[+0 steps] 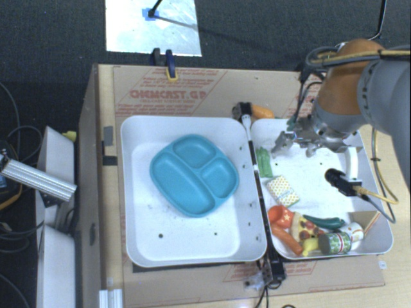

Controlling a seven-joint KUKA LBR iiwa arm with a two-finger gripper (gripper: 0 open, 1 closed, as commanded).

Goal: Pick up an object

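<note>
My tool (pixel 297 141) over the right bin (pixel 379 236)
I cannot tell if it is apart or together. It hangs above the bin's far end, near a green stick (pixel 263 162).

Brown board (pixel 192 88) behind the white bins (pixel 135 172): red print "CHEMCAST GP"; smaller lines illegible.

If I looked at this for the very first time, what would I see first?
Probably the big blue plate with three sections, alone in the left bin. Next, the grey and orange robot arm over the right bin, and the colourful pile of toy food in that bin's near corner.
</note>
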